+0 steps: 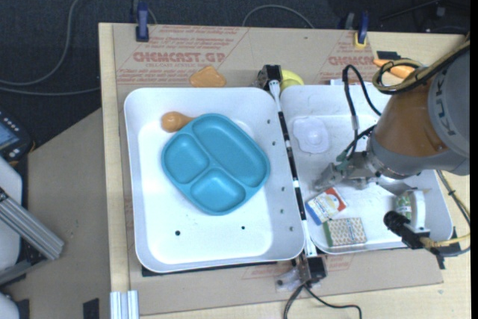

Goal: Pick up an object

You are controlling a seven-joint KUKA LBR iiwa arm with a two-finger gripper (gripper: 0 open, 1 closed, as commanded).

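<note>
From my remote station I read the scene as follows. The arm (409, 123) reached in from the right and hung over the right bin (442, 214). The gripper (336, 174) sat low over that bin's left-centre, and I could not tell its state from this view; nothing was visible in it.

Candidate objects lay in the right bin. A small packet (326, 205) with red and blue print lay just beside the gripper, on the side nearer the bench's front edge. Its long axis ran diagonally. A chequered pad (346, 231) lay just beyond the packet, nearer the front rim. A clear lid (311, 136) lay on the far side of the gripper.

The left bin (149, 220) held a blue tray (215, 162) and an orange ball (175, 120), both well apart from the gripper.

My judgement: the packet was the nearest target, requiring a short shift toward the front edge.
</note>
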